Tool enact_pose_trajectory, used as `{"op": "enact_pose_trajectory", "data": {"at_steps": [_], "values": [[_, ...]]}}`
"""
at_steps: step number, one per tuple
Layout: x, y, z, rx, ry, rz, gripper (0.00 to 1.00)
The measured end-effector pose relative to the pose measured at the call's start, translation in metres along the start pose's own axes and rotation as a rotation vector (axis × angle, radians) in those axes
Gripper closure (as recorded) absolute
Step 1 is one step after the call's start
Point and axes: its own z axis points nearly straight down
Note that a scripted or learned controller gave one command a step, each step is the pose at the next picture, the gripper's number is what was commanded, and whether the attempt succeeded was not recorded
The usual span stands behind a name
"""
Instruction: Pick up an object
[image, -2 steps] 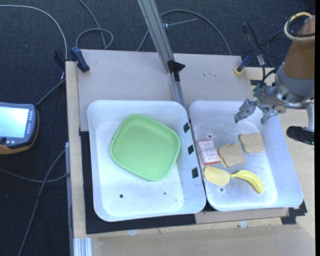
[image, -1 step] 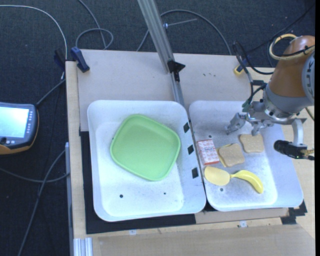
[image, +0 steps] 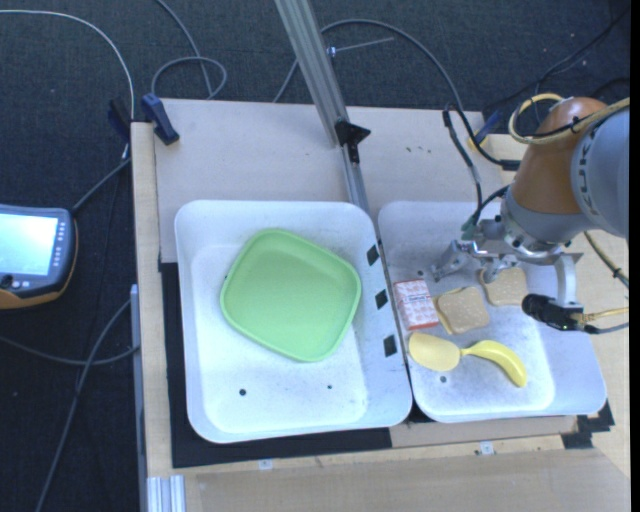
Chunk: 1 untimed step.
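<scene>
Two shallow white bins sit side by side on the bench, and the right bin (image: 585, 385) serves as the landmark for everything that follows. Inside it, toward its left wall, lies a small red-and-white packet (image: 414, 304). Just beside that packet, nearer the bin's middle, rests a tan slice of toast (image: 463, 311), and a second tan piece (image: 505, 287) lies farther toward the bin's back, partly covered by the arm's wrist hardware. Along the bin's front lie a pale yellow scoop-shaped toy (image: 434, 352) and, touching its right end, a yellow banana (image: 500, 360).

Over the back half of this bin hangs the gripper (image: 478, 258), reaching in from the bin's right side on the grey arm (image: 605, 175) with its orange band (image: 552, 160). The gripper's metal parts sit above the second tan piece and close to the toast, but whether it is spread or closed cannot be told from this slant, and nothing can be seen caught in it. A black cylindrical fitting (image: 548, 311) juts out beneath the wrist, over the bin's right portion.

Left of the landmark bin, the left bin (image: 200, 400) holds a light green square plate (image: 290, 294), lying flat and well apart from the gripper.
</scene>
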Motion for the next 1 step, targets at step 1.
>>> {"op": "enact_pose_trajectory", "data": {"at_steps": [1], "values": [[-0.0002, 0.0013, -0.0123, -0.004, -0.001, 0.0, 1.0]]}}
